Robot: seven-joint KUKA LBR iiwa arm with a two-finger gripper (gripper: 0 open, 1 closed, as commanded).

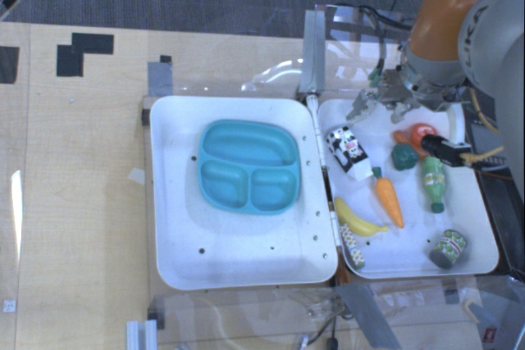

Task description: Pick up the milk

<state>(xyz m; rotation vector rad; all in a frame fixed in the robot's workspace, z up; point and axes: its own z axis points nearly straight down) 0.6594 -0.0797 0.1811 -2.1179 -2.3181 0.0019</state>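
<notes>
The claw (371, 100) is seen released at the far edge of the right bin (484, 258). The milk (348, 150) is laid near its left wall; a grasp could be missed because it is tilted.

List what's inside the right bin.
The right bin holds the milk lying by its left wall, a carrot, banana, green bottle, can, and a teal piece. The arm covers part of its far end.

The arm (484, 20) runs off the right edge; its fingers (365, 104) blur together
</notes>
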